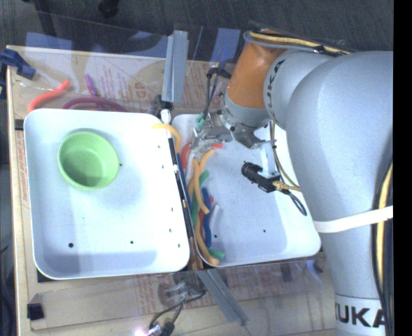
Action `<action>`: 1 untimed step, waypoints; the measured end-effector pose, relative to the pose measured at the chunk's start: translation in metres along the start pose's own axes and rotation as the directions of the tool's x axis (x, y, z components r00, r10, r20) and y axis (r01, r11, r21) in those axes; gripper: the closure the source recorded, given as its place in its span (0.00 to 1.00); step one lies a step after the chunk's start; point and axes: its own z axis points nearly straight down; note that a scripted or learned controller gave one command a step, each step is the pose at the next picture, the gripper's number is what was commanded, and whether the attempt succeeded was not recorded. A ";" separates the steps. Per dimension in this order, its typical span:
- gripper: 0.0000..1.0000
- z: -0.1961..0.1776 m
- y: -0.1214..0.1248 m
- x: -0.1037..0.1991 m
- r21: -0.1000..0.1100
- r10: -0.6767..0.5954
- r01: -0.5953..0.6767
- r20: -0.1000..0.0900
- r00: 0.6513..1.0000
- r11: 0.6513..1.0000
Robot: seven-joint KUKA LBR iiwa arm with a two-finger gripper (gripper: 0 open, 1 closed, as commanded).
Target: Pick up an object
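- Grey arm (331, 117) is nearest the lens. It fills the right side, and its orange band (251, 75) sits just above and right of the pincer.
- Pincer (207, 137) is low in the far left corner of the right bin (275, 236), close to the wall shared with the left bin (87, 243).
- Pincer state: cannot tell whether it is spread or pressed together, because wrist hardware and clutter cover the tips. No item can be seen gripped.
- Candidate objects: a pile of coloured strips (204, 201) in orange, green, blue, red and yellow. It starts directly under the pincer and runs from there towards the near edge along the right bin's left wall.
- An orange strip (204, 161) curves up to meet the pincer. Whether they touch cannot be resolved.
- Green bowl (88, 159) stands upright in the left bin, well apart from the pincer on its left.
- Bench (122, 292) carries both bins.
- Beyond the left bin, far left of the pincer, an orange piece (48, 95) and a magenta loop (94, 104) lie on the bench.
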 end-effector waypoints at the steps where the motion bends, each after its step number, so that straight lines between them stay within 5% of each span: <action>1: 0.00 0.000 0.000 0.000 0.000 0.000 0.000 0.000 1.000 1.000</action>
